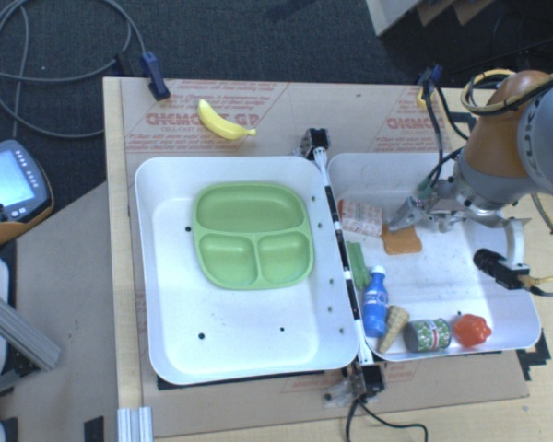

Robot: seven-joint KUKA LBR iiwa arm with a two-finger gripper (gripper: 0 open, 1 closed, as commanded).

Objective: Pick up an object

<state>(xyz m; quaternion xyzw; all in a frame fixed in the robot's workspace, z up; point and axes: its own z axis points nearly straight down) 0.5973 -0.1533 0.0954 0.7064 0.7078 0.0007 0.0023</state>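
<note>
A: Where is the gripper at present?

B: Right of centre in the frame, low over the right bin, with the arm entering from the right edge. I cannot tell how it is set; the view is too small and cluttered there.

A: Which object lies closest to it?

B: The flat orange piece. It lies on the bin floor just below and slightly left of the tip. Contact cannot be confirmed.

A: Other items in that bin?

B: 1 red-and-white packet to the left of the orange piece. 1 blue bottle along the left wall, lower down. Along the bottom edge, left to right: 1 cone, 1 green can on its side, 1 red item. All 4 are well apart from the tip.

A: And the left bin?

B: 1 green divided tray, 3 compartments, upper centre. 1 banana lies on the bench above that bin, upper left of centre.
</note>
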